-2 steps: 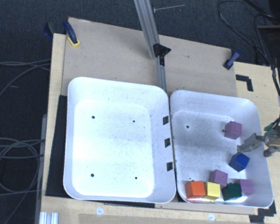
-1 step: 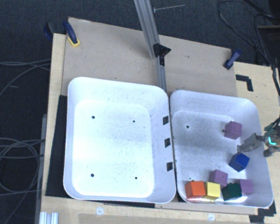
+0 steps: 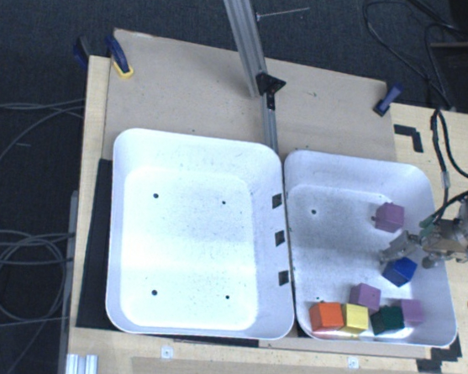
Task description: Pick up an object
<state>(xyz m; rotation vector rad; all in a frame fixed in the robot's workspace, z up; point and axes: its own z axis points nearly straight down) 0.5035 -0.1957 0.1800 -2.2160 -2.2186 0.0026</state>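
In right bin: claw just above blue block.

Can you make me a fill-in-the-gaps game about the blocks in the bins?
1. All the blocks lie in the ____ bin.
2. The block right under the pincer is ____.
3. Between the orange block and the green block sits a ____ one.
4. The number of purple blocks is ____.

Missing words: right; blue; yellow; three

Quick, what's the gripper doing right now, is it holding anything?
Gripper: over the right bin, just above the blue block; open or shut cannot be told, no grasp visible.
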